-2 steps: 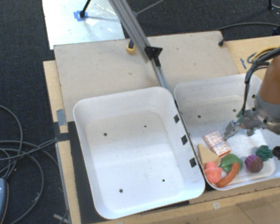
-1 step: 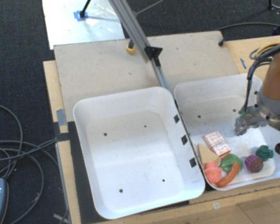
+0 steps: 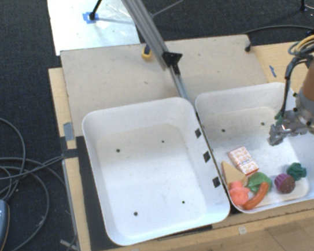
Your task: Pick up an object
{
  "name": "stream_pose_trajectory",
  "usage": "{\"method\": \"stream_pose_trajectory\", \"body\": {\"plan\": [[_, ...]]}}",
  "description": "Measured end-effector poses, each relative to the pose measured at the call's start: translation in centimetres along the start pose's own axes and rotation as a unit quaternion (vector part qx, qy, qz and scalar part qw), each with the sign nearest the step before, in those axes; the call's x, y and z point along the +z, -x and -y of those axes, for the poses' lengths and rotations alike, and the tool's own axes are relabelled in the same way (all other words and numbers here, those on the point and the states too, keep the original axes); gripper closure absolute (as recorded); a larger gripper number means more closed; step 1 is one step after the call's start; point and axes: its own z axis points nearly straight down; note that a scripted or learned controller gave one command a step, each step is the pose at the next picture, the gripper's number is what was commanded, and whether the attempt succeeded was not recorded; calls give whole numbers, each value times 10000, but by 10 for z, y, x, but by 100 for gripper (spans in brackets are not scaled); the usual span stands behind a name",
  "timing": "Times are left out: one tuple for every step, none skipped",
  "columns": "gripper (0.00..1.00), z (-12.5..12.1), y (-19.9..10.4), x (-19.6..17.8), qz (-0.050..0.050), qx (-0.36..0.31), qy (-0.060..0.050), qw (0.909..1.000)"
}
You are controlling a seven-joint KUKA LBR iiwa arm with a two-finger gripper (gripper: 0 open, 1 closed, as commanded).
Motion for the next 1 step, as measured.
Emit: {"method": "stream_pose_trajectory", "body": {"plan": [[100, -5, 0, -65, 8, -13, 20, 10000]]}}
